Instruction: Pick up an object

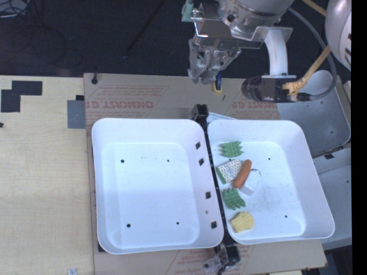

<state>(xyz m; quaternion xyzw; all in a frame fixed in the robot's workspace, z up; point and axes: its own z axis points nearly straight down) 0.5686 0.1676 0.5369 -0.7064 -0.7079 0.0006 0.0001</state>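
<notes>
My gripper (pixel 205 75) hangs high above the far edge of the bench, over the seam between the two bins, with nothing visible between its fingers. The right bin (pixel 298 153) holds all the objects along its left side: a green leafy piece (pixel 230 149), an orange carrot-like stick (pixel 242 173) lying on a white block (pixel 250 183), a pale patterned wedge (pixel 229 169), a second green piece (pixel 233 198) and a yellow corn-like piece (pixel 241 221).
The left bin (pixel 149 185) lies beside the right one, with a black clip strip (pixel 207 176) running along the seam between them. Both rest on a brown cardboard sheet (pixel 137 99) on a pale wooden bench.
</notes>
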